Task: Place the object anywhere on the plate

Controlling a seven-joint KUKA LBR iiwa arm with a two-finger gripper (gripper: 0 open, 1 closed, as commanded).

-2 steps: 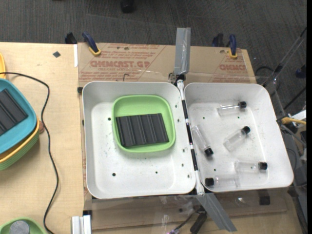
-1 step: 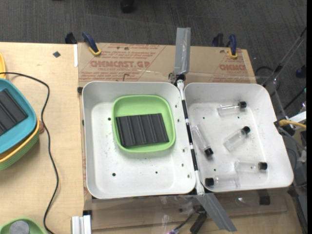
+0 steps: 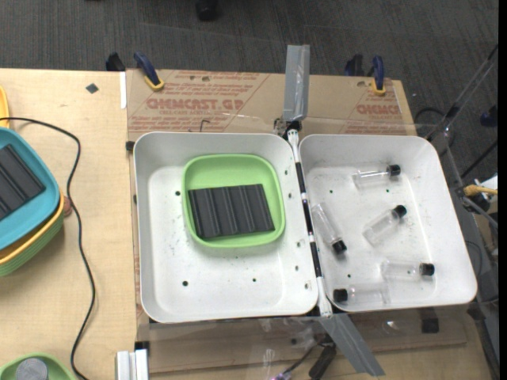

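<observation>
At the far left edge of the wooden worktop point(image 3: 47, 117) sits a stack of dishes point(image 3: 28, 212). The top one is blue, with yellow and green ones under it. A black cable point(image 3: 79, 236) runs down the worktop just beside them.

Next comes the left white bin point(image 3: 214, 287). A green plate point(image 3: 192, 180) with round corners lies in its top half. A dark mat point(image 3: 232, 210) with ridges lies flat on the plate and covers most of the middle. Nothing else is on the plate.

Behind both bins is a brown sheet of cardboard point(image 3: 206, 101). A blue and yellow clamp point(image 3: 148, 70) holds it near the left, and another clamp point(image 3: 377, 76) holds it near the right. A grey strip point(image 3: 297, 85) stands up between the two bins at the back.

The right white bin point(image 3: 444, 212) touches the left one. Five small clear tubes with black caps lie in it, well apart from the plate. One tube point(image 3: 327, 229) is near the left wall. One point(image 3: 376, 176) is near the back, one point(image 3: 386, 224) is in the middle, one point(image 3: 408, 271) is near the front right, and one point(image 3: 360, 295) is at the front edge. All lie on their sides.

I cannot tell how far open the tool is or whether it has hold of anything.
</observation>
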